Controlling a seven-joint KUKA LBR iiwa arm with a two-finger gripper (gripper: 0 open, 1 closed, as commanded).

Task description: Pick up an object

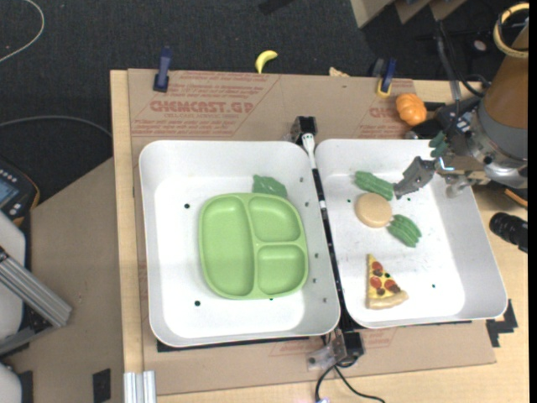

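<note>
Two-finger gripper over right white bin, jaws open, nothing btwn them. Long green pea pod just left of fingertips; round tan cookie below-left.

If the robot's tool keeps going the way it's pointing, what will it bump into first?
Probably the green bean-shaped toy in the right bin. The tool points down and left toward it; the round tan piece lies just beyond. Height above the bin is hard to judge.

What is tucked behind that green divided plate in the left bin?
A green leaf-shaped piece pokes out past the far rim of the green divided plate in the left bin. Its lower part is covered by the plate, so its full shape is hidden.
</note>
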